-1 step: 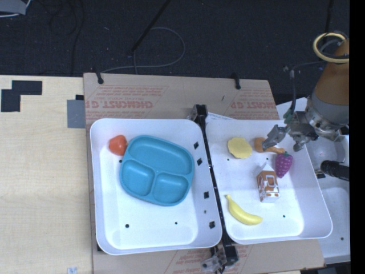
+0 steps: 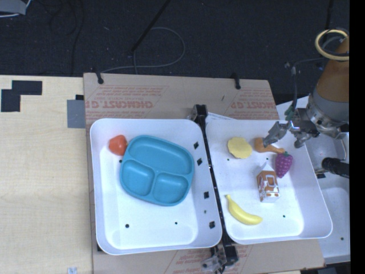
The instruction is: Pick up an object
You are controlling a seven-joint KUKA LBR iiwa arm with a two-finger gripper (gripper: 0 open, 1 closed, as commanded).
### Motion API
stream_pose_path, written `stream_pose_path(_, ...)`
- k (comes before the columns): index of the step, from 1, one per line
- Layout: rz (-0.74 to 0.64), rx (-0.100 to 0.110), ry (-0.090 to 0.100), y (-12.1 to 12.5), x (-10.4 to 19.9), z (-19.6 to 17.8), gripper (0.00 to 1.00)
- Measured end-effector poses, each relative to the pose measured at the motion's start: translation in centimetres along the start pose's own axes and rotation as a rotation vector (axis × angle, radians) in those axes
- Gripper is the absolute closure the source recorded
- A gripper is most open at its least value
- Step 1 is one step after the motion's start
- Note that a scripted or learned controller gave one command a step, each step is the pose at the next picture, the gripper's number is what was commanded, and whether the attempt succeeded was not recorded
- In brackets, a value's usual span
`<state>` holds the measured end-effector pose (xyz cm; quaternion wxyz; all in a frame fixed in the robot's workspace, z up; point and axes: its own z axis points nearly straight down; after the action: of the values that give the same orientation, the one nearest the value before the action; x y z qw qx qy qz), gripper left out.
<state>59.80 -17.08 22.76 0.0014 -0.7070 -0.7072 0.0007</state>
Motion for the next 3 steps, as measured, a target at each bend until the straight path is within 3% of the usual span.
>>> stream_pose_path(2,0.001,0.006,0.002,-0.1,0.4,12.9,0.0)
stream_pose_path(3,0.002,0.002,0.001,-0.1,0.5,14.1,0.0)
